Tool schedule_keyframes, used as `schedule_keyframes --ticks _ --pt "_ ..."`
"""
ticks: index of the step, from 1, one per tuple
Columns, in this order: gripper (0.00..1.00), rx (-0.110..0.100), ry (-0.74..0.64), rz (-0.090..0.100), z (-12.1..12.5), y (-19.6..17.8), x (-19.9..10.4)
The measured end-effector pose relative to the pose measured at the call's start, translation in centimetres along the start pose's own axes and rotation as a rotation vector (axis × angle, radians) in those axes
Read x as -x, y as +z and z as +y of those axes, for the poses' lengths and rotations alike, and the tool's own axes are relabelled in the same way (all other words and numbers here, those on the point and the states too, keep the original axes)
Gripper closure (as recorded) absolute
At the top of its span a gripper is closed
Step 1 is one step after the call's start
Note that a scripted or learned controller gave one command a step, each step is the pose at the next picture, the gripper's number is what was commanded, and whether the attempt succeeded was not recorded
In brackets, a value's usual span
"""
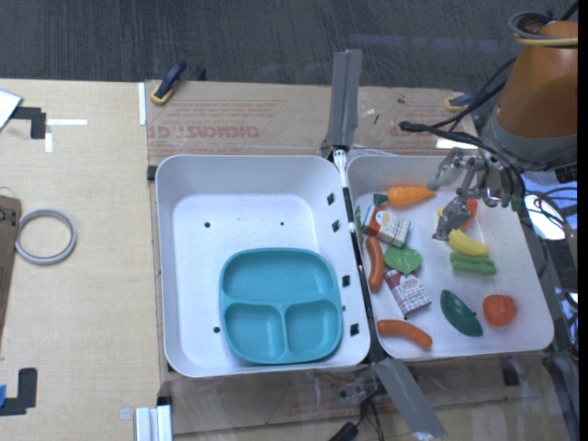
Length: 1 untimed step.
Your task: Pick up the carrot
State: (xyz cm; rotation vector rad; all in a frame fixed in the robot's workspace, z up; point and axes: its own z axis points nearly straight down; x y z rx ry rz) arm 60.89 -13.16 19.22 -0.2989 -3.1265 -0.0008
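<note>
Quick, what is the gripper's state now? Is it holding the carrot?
Gripper: state cannot be told; it is above the right bin, and the carrot lies apart.

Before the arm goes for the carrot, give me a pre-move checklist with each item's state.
1. Carrot in sight, near the far wall of the right bin: ok.
2. Carrot top unobstructed: ok.
3. Gripper holding nothing: cannot tell.
4. Gripper over the carrot: not ok, it sits to the carrot's right, above the banana.
5. Room beside the carrot: cannot tell, the juice carton lies close in front.
</note>
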Motion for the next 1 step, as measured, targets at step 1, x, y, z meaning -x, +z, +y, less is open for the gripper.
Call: schedule_keyframes --ticks 1 --pt "0.0 0.001 -0.339 -0.004 -1.34 -0.2 4.84"
